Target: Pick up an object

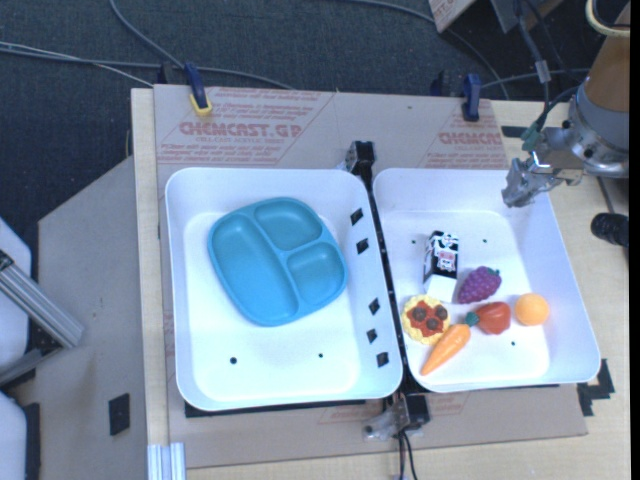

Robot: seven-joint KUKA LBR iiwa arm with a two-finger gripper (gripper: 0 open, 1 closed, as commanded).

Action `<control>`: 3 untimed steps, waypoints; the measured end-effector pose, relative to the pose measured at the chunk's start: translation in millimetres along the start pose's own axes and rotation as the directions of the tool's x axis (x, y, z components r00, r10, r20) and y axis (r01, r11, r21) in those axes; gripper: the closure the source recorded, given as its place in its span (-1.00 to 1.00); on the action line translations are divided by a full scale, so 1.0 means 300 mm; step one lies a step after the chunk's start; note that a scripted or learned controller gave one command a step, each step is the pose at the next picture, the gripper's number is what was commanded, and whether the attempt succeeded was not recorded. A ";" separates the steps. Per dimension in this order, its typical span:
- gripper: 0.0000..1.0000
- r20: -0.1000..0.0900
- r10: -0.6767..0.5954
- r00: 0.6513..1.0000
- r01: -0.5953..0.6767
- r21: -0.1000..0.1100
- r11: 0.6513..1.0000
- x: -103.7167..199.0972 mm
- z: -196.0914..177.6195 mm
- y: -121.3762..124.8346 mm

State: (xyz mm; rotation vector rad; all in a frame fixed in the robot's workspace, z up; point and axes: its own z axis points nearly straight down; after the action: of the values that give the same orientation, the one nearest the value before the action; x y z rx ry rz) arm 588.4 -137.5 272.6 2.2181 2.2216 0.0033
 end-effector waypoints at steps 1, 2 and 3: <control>1.00 -0.002 -0.002 1.000 0.002 0.007 1.000 0.141 0.043 -0.054; 1.00 -0.003 -0.004 1.000 0.004 0.008 1.000 0.319 0.100 -0.091; 1.00 -0.003 -0.003 1.000 0.003 0.006 1.000 0.465 0.119 -0.112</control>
State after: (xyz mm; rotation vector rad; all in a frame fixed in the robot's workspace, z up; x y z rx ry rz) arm 554.7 1.9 236.7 2.2191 2.2295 -0.0006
